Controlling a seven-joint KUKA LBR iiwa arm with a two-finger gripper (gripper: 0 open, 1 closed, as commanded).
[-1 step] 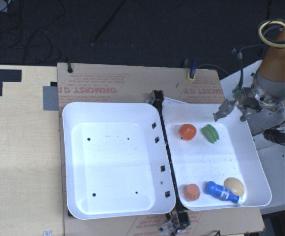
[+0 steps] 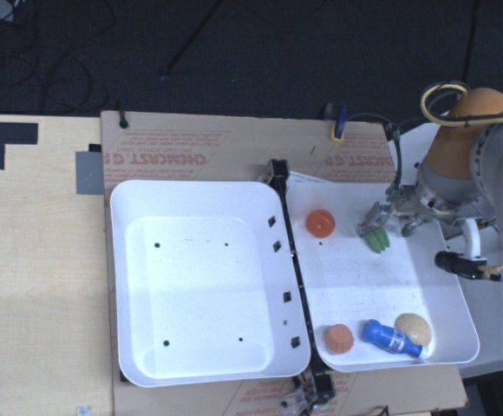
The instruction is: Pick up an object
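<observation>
Gripping a small green cylinder [image 2: 377, 239] at upper right of the right bin [image 2: 447, 354], the gripper [image 2: 375, 229] looks clamped on it w/ fingers either side; prob light, stiff, smooth—hold mid-body, could slip.

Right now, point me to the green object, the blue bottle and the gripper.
green object [image 2: 377, 239], camera view, middle of its green body, at the gripper's tip.
blue bottle [image 2: 391, 338], camera view, middle of its blue body, near the right bin's front wall.
gripper [image 2: 378, 220], camera view, at the fingertips above the right bin.
</observation>
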